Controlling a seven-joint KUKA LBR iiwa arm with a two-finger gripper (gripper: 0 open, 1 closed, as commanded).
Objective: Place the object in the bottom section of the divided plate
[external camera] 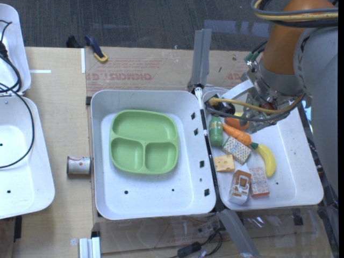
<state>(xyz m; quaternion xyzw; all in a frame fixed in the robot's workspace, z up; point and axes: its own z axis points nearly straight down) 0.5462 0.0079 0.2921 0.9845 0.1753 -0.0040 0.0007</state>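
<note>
A green divided plate [144,141] lies in the left white bin [107,198], with one large section at the far side and two smaller ones at the near side; nothing lies on it. My gripper [246,118] hangs low over the far end of the right bin [301,181], just above an orange carrot [237,134] with a green tip. Beside the carrot stand a green bottle [215,131] and a patterned block [237,149]. The wrist hides what lies directly beneath it.
Also in the right bin: a cheese wedge [224,163], a yellow banana [267,159], a tan carton [241,186] and a small red-and-white box [259,182]. A small can [79,165] lies on the bench left of the left bin.
</note>
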